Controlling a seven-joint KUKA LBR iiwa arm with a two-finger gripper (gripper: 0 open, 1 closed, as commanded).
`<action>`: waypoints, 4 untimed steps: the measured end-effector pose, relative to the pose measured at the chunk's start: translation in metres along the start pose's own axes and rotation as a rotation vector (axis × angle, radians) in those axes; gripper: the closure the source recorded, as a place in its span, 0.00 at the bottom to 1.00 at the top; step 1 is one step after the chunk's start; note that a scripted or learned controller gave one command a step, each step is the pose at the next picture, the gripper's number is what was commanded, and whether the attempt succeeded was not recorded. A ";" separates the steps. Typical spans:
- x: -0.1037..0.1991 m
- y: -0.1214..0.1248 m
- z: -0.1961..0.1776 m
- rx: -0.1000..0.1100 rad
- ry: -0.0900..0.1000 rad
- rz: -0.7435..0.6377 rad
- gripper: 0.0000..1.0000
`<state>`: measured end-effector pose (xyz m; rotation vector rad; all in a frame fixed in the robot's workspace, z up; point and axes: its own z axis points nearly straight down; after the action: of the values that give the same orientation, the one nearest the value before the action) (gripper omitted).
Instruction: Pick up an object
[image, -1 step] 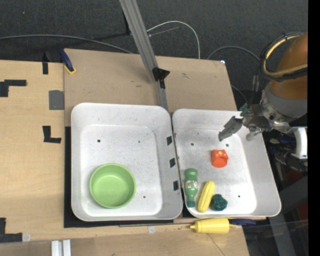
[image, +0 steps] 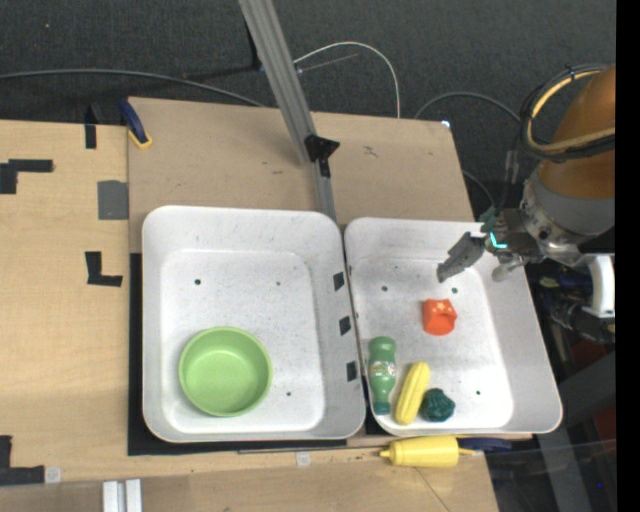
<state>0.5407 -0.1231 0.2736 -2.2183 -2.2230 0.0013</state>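
Wooden tabletop (image: 60, 330) at far left, marked with strips of black tape. Next, left white bin (image: 160, 300), holding a green bowl (image: 225, 371) upright in its near left corner. Rising from the far edge between the bins, a slanted grey metal pole (image: 285, 75). Right white bin (image: 520, 390) touching the left one along the shared middle edge. In its near part, a green bottle (image: 382, 366) lying just beside a yellow banana-shaped toy (image: 411, 392), with a dark teal lump (image: 437, 405) touching the toy's right side. Farther back and apart from that cluster, an orange-red block (image: 438, 316) alone near the bin's middle. On the tabletop outside the bin's near rim, a yellow bottle (image: 425, 452) lying on its side. Over the bin's far right part, gripper (image: 462, 256) hanging above the floor, well apart from the orange-red block; jaws pointing left, nothing seen between them, spread or pressed together impossible to tell. At far right, grey arm with orange band (image: 585, 110).
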 end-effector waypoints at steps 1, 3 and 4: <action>0.001 -0.001 0.043 0.004 -0.001 0.001 0.00; 0.003 -0.010 0.152 0.005 0.000 0.001 0.00; 0.003 -0.009 0.140 0.003 0.000 0.000 1.00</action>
<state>0.5313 -0.1202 0.1338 -2.2170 -2.2210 0.0042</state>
